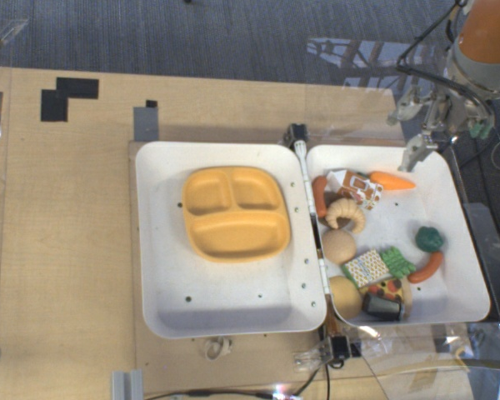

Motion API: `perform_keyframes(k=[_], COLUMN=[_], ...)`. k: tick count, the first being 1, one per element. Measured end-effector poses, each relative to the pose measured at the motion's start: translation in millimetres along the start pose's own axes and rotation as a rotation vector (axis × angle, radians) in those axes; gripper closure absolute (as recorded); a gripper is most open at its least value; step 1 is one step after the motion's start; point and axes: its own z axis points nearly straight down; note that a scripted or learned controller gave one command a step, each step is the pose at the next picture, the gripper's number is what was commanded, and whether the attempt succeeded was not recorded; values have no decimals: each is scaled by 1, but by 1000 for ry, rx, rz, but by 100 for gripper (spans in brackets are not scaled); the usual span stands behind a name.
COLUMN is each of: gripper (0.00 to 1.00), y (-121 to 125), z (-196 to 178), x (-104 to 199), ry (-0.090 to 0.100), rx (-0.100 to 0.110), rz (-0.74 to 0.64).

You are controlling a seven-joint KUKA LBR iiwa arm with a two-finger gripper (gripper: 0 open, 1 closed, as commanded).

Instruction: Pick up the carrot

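Observation:
The carrot is small and orange. It lies flat at the far side of the right bin, pointing right, with its thick end against a red-and-white carton. My gripper hangs over the bin's far rim, just beyond the carrot's tip and a little to the right of it, and apart from it. Nothing is seen held in the gripper.
The right bin also holds a croissant, a brown sausage, a round bun, a green vegetable, a red sausage and several toys at the near side. A yellow divided plate sits in the left bin.

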Motion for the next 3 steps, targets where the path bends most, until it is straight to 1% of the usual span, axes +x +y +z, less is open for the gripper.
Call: perform_keyframes(k=[1, 2, 3], gripper=[0, 0, 0], y=[-53, -81, -59], z=[66, 193, 193], x=[-8, -6, 18], ry=[7, 8, -6], rx=[0, -3, -1], rz=[-86, -253, -69])
